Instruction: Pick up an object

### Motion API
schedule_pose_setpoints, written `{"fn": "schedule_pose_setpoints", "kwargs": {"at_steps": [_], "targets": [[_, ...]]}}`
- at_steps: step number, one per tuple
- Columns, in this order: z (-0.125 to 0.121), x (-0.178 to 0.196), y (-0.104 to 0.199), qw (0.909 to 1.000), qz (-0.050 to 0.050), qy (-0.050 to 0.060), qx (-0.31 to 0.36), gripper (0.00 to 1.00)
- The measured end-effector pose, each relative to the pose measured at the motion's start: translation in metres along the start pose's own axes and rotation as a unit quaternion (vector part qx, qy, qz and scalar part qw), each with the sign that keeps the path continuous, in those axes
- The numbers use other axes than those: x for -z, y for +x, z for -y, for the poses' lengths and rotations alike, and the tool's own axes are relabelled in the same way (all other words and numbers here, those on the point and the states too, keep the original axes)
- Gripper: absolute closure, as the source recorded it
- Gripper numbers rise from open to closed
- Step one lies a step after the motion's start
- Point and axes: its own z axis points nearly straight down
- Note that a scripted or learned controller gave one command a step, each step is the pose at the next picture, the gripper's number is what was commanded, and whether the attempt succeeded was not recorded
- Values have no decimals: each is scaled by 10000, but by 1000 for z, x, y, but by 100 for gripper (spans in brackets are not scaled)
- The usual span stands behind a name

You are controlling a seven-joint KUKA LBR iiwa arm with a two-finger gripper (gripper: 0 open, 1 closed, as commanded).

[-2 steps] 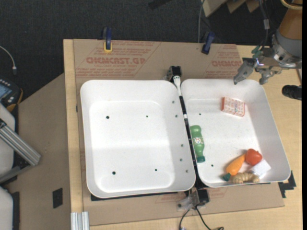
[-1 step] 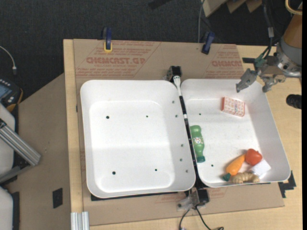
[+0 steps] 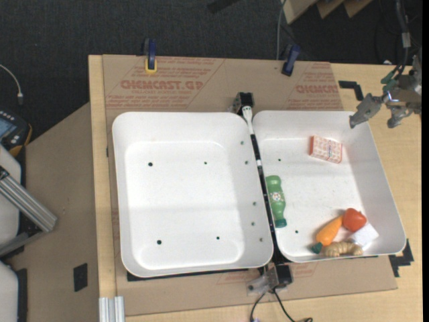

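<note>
Nearest the camera, a carrot [image 3: 328, 232], a red tomato-like piece [image 3: 354, 219] and a knobbly beige root [image 3: 342, 249] huddle in the front corner of the right bin [image 3: 385, 180], the carrot's long axis slanting from its green stub at front-left up toward back-right. Further in, a green bottle [image 3: 274, 200] lies along the divider, lengthwise front to back, and a small patterned box [image 3: 326, 149] sits toward the back. Beyond the bin's far right corner hovers the gripper [image 3: 379, 107], fingers spread and holding nothing; the box is its closest candidate, lying just forward and left.
</note>
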Motion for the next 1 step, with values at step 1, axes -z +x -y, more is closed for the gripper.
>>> {"fn": "schedule_pose_setpoints", "kwargs": {"at_steps": [1], "targets": [[70,45,44,10000,-22,28,18,0]]}}
